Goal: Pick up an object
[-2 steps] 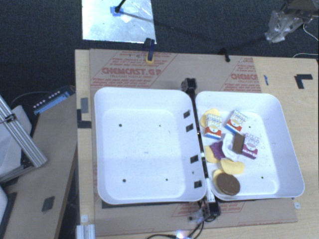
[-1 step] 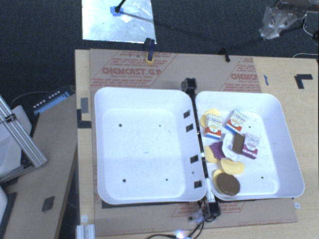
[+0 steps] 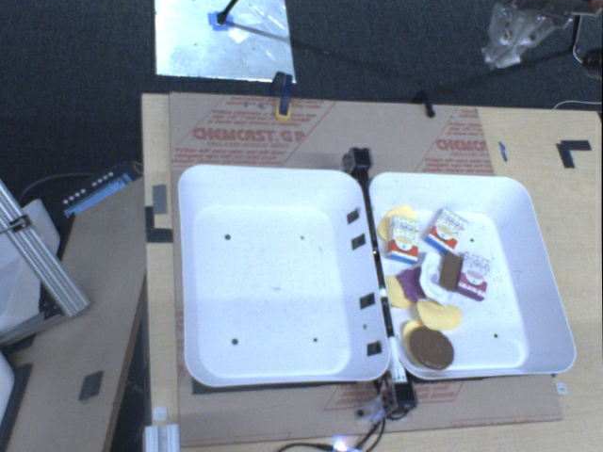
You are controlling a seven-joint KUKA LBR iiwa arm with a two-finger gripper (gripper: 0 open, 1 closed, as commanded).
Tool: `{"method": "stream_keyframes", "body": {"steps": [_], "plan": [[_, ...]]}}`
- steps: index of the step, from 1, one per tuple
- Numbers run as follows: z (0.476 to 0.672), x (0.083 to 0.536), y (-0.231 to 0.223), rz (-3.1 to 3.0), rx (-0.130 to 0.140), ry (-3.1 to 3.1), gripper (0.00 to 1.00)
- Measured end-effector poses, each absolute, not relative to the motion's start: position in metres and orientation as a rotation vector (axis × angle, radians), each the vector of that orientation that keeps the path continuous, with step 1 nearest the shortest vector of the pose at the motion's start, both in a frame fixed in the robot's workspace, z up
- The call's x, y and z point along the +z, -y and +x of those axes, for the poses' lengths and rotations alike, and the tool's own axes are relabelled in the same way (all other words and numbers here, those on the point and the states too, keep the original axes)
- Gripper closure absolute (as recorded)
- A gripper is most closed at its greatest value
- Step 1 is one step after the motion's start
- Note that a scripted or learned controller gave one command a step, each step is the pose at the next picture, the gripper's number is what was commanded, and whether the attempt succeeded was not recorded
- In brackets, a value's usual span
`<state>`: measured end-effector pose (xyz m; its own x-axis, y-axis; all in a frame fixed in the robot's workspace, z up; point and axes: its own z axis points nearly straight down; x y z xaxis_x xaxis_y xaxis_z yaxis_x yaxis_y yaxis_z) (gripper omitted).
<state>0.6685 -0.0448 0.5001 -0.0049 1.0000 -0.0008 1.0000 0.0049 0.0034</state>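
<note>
The right bin [image 3: 542, 281] holds a cluster of small items along its left side. Two little red, white and blue cartons [image 3: 403, 236] [image 3: 447, 229] lie at the back. A brown block [image 3: 450, 270] rests beside a purple and white packet [image 3: 476, 273]. A purple piece [image 3: 411, 281], yellow chips [image 3: 439, 315] and a round brown cookie [image 3: 431, 348] lie nearer the front. My gripper [image 3: 513, 34] hangs at the top right, beyond the bench's far edge and well away from the bins, with nothing seen in it.
The left bin [image 3: 273, 281] sits beside the right one, joined by a black hinged divider [image 3: 375, 271]. A shiny metal sheet [image 3: 223, 26] lies on the floor at the back. A grey rail [image 3: 38, 262] stands at the left.
</note>
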Motion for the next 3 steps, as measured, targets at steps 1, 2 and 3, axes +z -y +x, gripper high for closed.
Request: {"method": "stream_keyframes", "body": {"steps": [1,2,3], "plan": [[0.668,0.528,0.025,2.214,0.003,-2.224,1.0],[0.668,0.536,0.011,2.214,0.004,-2.225,1.0],[0.668,0.535,-0.001,2.215,0.003,-2.225,1.0]]}}
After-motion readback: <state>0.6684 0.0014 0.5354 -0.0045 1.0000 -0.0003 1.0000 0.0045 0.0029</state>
